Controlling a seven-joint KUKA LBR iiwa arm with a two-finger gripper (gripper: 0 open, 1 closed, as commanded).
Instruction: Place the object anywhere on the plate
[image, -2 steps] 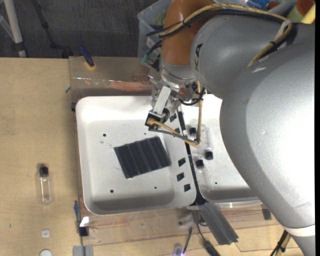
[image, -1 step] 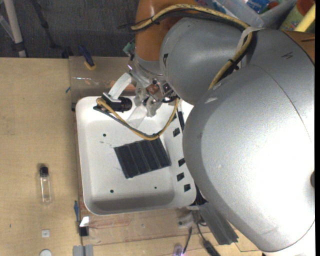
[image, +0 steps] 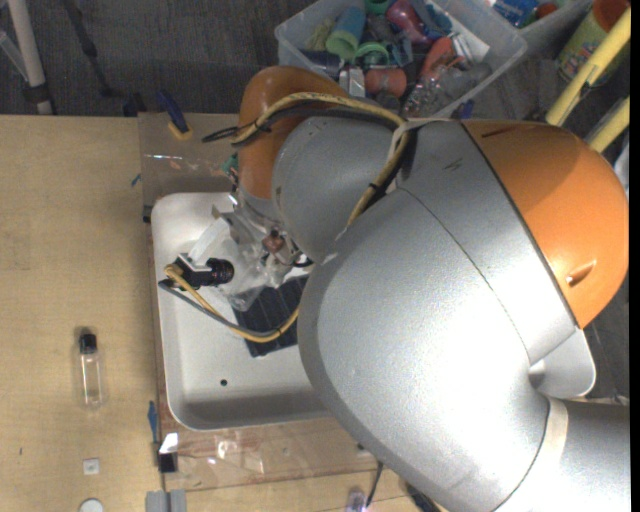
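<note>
From my seat the arm (image: 450, 300) takes up most of the right and centre of the frame, its grey bulk hanging over the white bin (image: 200, 390) at centre left. The hand (image: 245, 262) sits low inside that bin, wrapped in cables and clear plastic — I cannot tell how it is set or whether anything is in it. Just below it in the frame lies a dark flat shape (image: 275, 310), partly under the arm (it may be the plate or the object; I can't say which). A small clear vial (image: 90, 368) lies on the tabletop (image: 60, 220) at the left of the frame, well apart from the bin. A crate of coloured clutter (image: 400, 40) sits at the top of the frame.

My worry is that I'm steering half blind: with the arm masking so much, a lift could come up with nothing, or a release could land off target. The yellow cable (image: 215, 305) near the hand could also drag across whatever lies in the bin.
</note>
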